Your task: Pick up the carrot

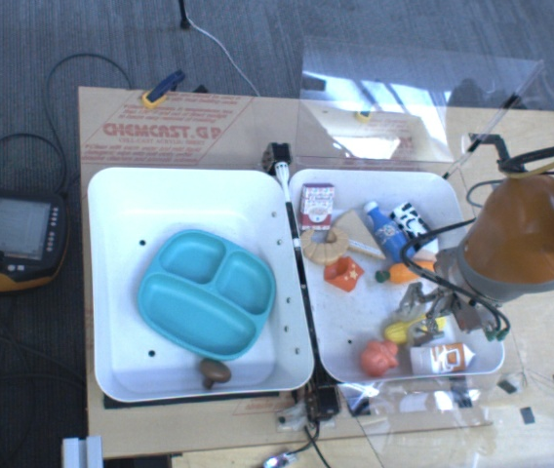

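The carrot (404, 272) is a small orange piece with a green tip. It lies in the right bin (328, 344), just right of its middle, and the arm's cables partly cover it. My gripper (417, 311) hangs low over the bin's right side. It is a little below the carrot in the view and directly above a yellow item (398, 332). The wrist's orange band (517, 237) blocks the view of the bin's right edge. I see nothing held between the gripper's tips.
Around the carrot lie a red block (343, 274), a blue bottle (386, 230), a bagel (324, 250) and a red-and-white carton (317, 206). A red ball (378, 358) and a white bottle (443, 359) sit near the front. The left bin holds a teal divided plate (209, 291) and a brown lump (215, 370).
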Available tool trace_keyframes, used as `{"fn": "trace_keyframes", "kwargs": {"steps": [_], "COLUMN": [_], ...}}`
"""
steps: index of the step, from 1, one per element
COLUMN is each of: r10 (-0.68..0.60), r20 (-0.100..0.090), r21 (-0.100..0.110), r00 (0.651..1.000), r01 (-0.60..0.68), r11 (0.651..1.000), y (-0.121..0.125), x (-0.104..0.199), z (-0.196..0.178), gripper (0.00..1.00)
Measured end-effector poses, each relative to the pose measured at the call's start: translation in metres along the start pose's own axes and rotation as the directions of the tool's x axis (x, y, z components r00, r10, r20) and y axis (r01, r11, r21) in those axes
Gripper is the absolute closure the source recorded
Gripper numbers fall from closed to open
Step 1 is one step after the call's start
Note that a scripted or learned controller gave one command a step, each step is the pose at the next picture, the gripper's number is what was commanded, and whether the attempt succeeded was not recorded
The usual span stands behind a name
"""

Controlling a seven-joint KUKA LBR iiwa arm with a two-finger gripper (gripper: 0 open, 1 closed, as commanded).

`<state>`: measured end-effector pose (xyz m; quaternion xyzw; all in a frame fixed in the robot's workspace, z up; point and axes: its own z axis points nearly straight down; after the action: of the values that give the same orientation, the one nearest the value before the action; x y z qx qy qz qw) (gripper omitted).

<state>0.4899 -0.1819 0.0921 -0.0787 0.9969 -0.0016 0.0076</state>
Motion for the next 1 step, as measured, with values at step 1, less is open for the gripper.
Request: {"fn": "trace_keyframes", "kwargs": {"steps": [1], "r10": [-0.299], "r20": [-0.002], "r21": [-0.001], "r00": [0.954], "r01": [0.299], "r11": [0.954], "y": [-0.0322], "x": [-0.0987], "z": [0.0031], "gripper": [1.00]}}
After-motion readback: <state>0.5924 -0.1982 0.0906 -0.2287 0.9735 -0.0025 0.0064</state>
